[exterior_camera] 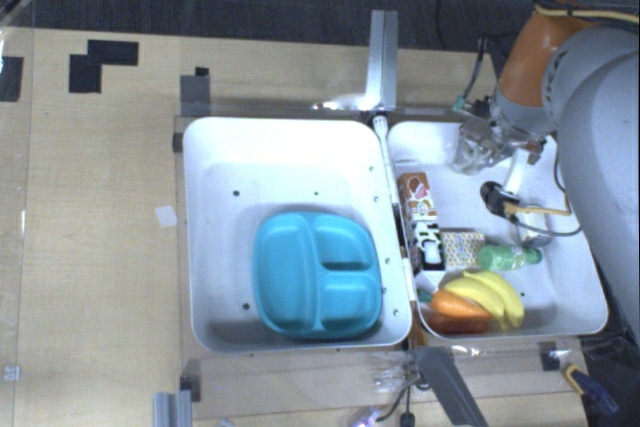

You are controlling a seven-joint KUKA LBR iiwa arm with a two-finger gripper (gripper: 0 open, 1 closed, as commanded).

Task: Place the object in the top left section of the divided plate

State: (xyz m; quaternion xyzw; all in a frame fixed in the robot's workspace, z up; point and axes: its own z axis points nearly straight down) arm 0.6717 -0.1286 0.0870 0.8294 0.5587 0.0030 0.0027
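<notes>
- My grey arm [600, 115] reaches in from the right, its orange band [530, 55] above the wrist.
- My gripper [480, 153] points downward, low over the bench's far right side.

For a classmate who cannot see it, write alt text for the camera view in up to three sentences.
A grey robot arm reaches from the right, its gripper over the back of the right white bin, which holds bananas, a carrot, a green bottle and a snack bar. The left white bin holds a blue divided plate.
</notes>
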